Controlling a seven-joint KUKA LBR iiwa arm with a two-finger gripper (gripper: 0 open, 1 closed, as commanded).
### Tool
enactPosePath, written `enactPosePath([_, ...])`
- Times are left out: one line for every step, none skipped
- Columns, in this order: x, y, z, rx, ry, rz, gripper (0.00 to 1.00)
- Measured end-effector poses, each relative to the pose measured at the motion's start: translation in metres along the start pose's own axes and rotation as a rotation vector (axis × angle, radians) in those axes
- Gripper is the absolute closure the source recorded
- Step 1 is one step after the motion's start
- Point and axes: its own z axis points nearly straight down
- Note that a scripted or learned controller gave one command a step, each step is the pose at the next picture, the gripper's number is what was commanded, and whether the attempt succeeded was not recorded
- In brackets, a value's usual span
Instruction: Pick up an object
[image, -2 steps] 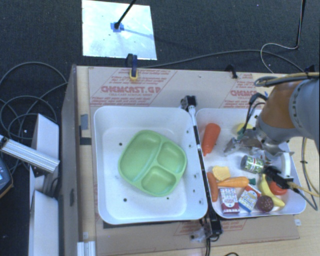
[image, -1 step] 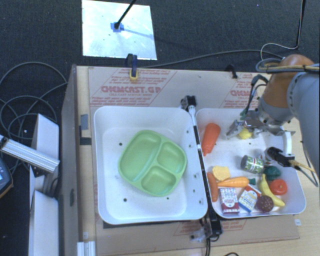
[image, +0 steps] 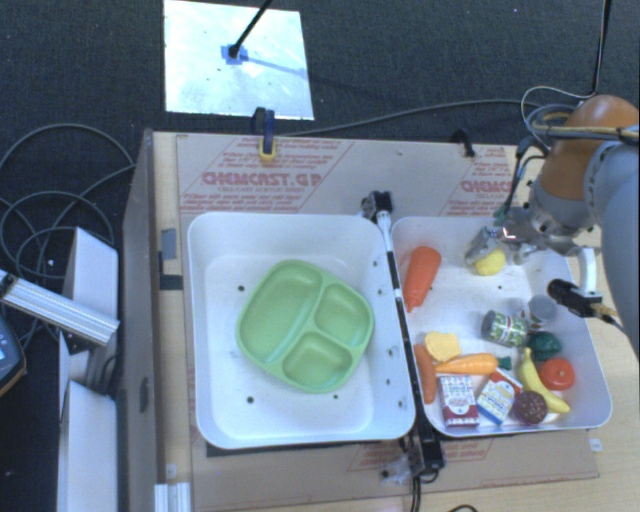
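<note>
From my screen I see the arm reaching in over the far right corner of the desk. Its claw is low in the right bin, near that bin's far wall. Just under the claw there is a small yellow lemon, and the metal tips look to touch it or stand very close. I cannot tell if the claw is released or clenched, and I cannot see the lemon clearly between its tips, so I do not say that it is grasped.

The other things in the right bin lie as follows. A big orange carrot lies near the wall shared with the left bin, a little tilted. Toward the near edge of the desk there is a crowded group: a small can, a yellow piece, a thin carrot, a red small box, a white and blue carton, a dark round thing, a banana, a tomato and a dark green vegetable. Many of them touch each other.

In the left bin a green plate with three compartments lies in the middle, flat on the bottom.
</note>
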Motion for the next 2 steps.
enactPosePath([0.000,0.001,-0.012,-0.004,-0.002,-0.004,1.00])
enactPosePath([0.084,-0.029,-0.082,-0.002,0.001,0.000,1.00])
